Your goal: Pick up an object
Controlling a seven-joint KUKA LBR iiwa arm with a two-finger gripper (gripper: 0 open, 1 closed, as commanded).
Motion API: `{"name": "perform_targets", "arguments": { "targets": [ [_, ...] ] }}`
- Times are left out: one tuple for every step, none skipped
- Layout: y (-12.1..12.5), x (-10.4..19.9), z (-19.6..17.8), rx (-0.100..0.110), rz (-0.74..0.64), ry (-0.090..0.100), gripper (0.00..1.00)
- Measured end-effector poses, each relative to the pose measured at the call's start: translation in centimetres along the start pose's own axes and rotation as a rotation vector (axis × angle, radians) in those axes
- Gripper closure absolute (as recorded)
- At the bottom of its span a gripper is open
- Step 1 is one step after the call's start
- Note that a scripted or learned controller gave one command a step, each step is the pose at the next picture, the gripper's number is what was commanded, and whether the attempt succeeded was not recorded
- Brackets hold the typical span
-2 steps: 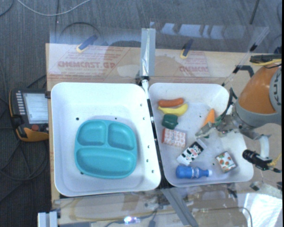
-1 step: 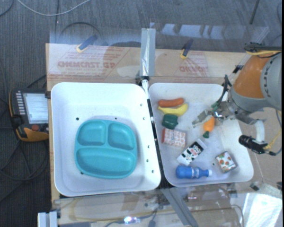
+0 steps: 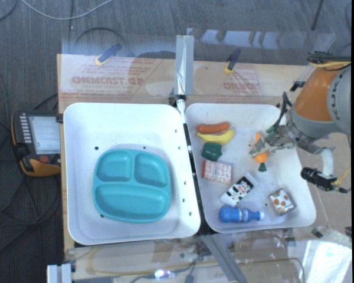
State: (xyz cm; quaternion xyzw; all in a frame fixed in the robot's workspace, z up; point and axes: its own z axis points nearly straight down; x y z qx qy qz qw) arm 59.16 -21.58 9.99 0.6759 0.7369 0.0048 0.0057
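Faint reddish lettering is printed on the wooden board (image 3: 124, 78) at the upper left of the frame, behind the bins; it looks like a brand stamp, but the letters are too blurred to read. A second reddish stamp at upper right, on the same board, is equally illegible.

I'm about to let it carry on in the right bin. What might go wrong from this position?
1. The gripper is down among small orange pieces; they look small and could slip out or get pushed aside.
2. It works close to the right bin's far wall, so the arm may bump the rim.
3. The other toys, such as the banana and blue bottle, lie apart, so a miss likely grabs nothing.
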Motion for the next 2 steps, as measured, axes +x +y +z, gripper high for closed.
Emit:
{"name": "perform_targets", "arguments": {
  "targets": [
    [3.7, 1.6, -10.8, 0.017, 0.227, -0.004, 1.00],
    [0.4, 6.6, -10.2, 0.019, 0.248, -0.003, 1.00]
  ]
}}
